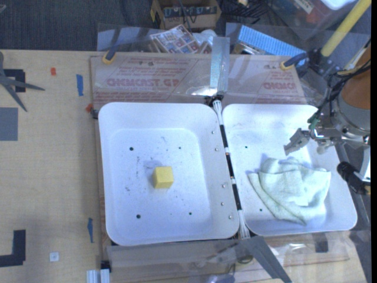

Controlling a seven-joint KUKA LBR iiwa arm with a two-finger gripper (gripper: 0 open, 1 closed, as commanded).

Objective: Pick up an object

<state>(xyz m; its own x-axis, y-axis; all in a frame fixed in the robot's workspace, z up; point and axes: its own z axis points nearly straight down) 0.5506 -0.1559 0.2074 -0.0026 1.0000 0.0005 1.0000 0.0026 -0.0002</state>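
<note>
Cloth (pixel 291 187) lies crumpled by the right bin's (pixel 259 122) near edge; claw (pixel 309 139) hovers spread above it, gripping nothing. A yellow block (pixel 164 177) sits mid left bin (pixel 118 128), open floor around.

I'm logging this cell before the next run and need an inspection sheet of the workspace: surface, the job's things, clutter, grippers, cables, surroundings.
Surface: wooden bench bearing two shallow white bins, left bin and right bin, side by side.
Job's things: small yellow block near the middle of the left bin; crumpled white cloth in the right bin, toward its near right side.
Clutter: blue tape strips and black marks on the bench left of the bins.
Grippers: tool above the right bin's right part, just past the cloth's far edge; nothing seen between its fingers.
Cables: dark cables by the arm at right.
Surroundings: cardboard boxes and a clear plastic sheet behind the bins.
</note>
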